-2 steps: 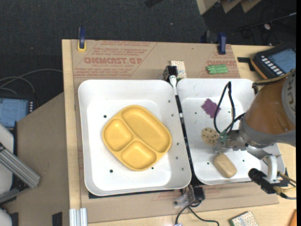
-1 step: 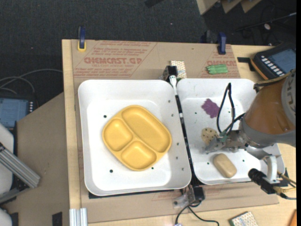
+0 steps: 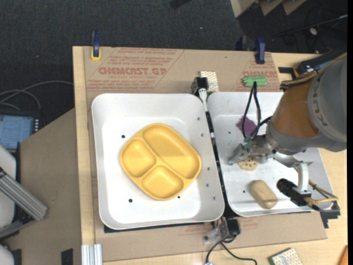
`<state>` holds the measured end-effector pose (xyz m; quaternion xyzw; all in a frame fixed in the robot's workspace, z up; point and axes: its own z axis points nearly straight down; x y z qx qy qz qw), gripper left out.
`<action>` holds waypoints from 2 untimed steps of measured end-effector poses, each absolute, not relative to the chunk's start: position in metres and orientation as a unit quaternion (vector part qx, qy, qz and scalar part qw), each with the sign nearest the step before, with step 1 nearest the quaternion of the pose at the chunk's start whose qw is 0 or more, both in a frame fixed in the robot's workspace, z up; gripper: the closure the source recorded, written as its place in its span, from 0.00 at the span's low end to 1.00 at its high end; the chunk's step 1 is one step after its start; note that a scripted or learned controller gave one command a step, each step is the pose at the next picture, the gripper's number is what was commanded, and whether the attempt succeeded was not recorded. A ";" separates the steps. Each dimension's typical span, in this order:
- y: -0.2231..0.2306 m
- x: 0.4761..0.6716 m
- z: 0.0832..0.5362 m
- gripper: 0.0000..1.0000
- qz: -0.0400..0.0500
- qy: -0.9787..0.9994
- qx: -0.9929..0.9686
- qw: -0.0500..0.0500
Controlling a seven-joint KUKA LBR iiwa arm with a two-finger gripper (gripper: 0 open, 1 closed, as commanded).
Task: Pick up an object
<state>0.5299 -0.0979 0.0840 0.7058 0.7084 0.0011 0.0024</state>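
a yellow tray (image 3: 160,160) takes the middle of the left bin (image 3: 110,120), with bare floor open all round it.

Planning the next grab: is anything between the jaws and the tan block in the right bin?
Yes, one small thing: a pale speckled piece lies right below the jaws, roughly on the line to the tan block. The purple piece sits on the opposite side.

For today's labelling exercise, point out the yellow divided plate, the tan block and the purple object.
yellow divided plate (image 3: 159,163), camera view, centre ridge
tan block (image 3: 263,194), camera view, top face
purple object (image 3: 248,127), camera view, visible middle
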 end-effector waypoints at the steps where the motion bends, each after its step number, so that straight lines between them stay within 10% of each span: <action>1: -0.104 0.568 0.085 0.00 0.001 0.708 0.707 0.003; 2: -0.107 0.623 0.085 0.00 0.002 0.708 0.706 0.003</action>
